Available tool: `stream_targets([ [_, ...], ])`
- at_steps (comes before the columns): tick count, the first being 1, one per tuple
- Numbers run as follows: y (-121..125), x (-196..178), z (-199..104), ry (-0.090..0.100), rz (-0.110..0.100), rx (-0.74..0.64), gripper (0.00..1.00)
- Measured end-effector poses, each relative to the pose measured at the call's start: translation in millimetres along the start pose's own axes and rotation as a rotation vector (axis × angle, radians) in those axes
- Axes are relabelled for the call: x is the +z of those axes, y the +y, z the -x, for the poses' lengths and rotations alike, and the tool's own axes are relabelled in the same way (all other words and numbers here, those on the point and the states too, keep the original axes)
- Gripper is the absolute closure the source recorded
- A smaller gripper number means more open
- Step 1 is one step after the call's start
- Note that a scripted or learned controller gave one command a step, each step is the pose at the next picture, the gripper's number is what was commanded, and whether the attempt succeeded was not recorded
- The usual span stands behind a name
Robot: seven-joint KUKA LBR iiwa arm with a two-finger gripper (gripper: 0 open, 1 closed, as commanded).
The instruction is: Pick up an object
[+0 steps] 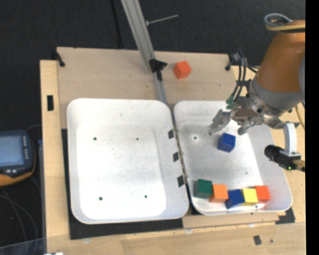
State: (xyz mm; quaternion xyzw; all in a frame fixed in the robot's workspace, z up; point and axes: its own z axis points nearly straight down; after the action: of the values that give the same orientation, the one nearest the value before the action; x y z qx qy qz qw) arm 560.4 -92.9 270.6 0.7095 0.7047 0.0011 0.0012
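Right bin (266, 142): blue cube (227, 142) below open jaws.

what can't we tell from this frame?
- Two-finger gripper: blurred; contact with the blue cube below it unclear.
- Second blue cube in the front row: partly covered by neighbouring blocks.
- Grey and orange arm: cut off by the camera view's right edge.
- Handheld screen: display too small to read.

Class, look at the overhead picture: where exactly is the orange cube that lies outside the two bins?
The orange cube sits on the bare bench behind the right bin, just right of the slanted metal rail.
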Motion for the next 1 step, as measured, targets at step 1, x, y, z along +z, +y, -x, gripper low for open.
stream_targets([
  [1, 31.0, 40.3, 53.2, -0.004, -0.004, -0.003, 0.0],
])
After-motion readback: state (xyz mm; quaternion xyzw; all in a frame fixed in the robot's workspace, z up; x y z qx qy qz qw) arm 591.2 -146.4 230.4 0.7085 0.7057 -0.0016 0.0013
